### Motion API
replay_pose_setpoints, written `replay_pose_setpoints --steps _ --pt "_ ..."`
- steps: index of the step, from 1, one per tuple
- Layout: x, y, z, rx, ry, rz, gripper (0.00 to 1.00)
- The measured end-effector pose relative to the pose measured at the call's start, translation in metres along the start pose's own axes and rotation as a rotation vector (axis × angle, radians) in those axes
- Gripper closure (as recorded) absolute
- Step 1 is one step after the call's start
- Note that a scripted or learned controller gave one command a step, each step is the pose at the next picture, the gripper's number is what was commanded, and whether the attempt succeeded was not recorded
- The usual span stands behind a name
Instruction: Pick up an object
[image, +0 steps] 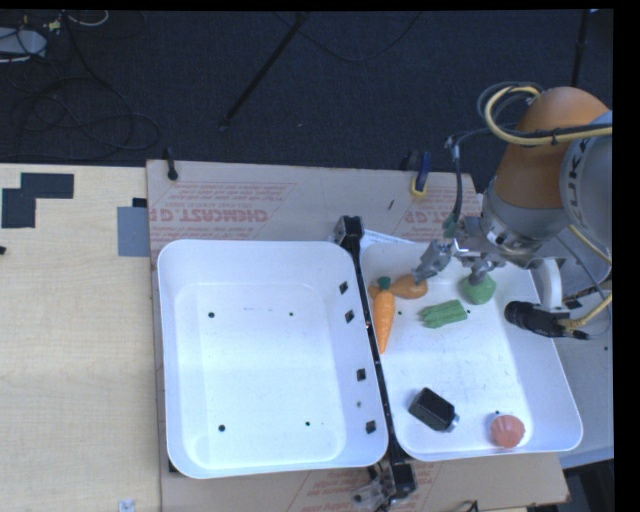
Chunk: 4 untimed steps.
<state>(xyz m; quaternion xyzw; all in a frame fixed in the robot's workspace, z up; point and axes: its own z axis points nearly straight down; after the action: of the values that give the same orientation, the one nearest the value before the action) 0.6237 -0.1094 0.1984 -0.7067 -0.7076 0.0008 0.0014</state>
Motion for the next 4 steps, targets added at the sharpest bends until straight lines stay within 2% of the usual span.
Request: replay_pose_setpoints --steps 1,2,3,4 --pt "0.045 -0.108 -0.016 0.008 0.003 0.003 0.00" --pt "-0.003 0.006 -0.142 -0.017 -0.006 -0.002 0.00" --pt "-0.003 -0.046 -0.334 -0.016 -0.003 0.000 0.00" --pt "0.071 -0.071 -0.339 0.001 0.000 -0.002 0.00"
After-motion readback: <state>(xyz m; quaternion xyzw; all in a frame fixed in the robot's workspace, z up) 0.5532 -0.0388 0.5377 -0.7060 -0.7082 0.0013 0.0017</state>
